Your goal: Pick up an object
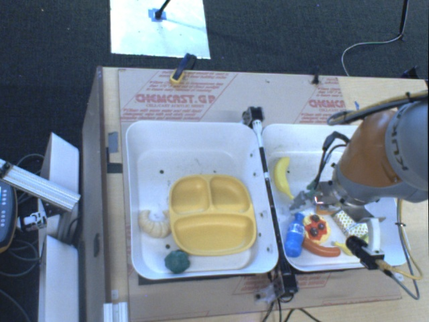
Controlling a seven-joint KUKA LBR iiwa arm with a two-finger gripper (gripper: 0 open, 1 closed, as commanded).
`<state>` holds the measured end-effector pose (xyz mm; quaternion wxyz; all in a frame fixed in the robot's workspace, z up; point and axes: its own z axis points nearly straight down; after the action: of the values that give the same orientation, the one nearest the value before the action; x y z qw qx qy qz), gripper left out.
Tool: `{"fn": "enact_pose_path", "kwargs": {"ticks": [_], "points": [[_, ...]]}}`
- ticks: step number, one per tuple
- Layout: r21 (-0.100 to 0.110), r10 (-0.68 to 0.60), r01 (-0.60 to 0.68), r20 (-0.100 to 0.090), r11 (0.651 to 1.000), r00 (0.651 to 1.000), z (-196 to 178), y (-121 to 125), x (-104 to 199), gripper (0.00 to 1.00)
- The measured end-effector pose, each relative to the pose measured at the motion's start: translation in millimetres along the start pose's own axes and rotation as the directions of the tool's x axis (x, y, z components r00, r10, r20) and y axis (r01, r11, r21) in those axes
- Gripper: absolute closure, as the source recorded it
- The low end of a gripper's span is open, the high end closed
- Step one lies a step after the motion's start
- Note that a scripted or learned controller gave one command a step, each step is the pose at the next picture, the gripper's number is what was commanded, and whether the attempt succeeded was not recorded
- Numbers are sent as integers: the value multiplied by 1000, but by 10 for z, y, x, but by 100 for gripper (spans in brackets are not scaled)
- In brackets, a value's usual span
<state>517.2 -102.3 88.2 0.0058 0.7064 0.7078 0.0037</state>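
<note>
Banana (pixel 283 177) lies in right bin (pixel 295 136), near its left wall, long axis running away from camera. Gripper (pixel 315 198) sits just right of it, above pizza slice (pixel 316 227). Jaws' spread: we cannot tell, probably blurred.

White paper sheet (pixel 159 17) on dark carpet (pixel 47 59); cardboard-topped bench (pixel 221 92).

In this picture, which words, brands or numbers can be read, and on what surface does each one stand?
"CHEMCAST GP": red print on the brown sheet behind the left bin.
The same red print repeats behind the right bin, cut off by the arm, not fully readable.
Smaller red lines nearby: too blurred to read.
</note>
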Motion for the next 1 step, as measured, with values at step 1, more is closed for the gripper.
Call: {"fn": "enact_pose_path", "kwargs": {"ticks": [1], "points": [[9, 2, -2, -1, 1000, 1000, -771, 190, -518, 0]]}}
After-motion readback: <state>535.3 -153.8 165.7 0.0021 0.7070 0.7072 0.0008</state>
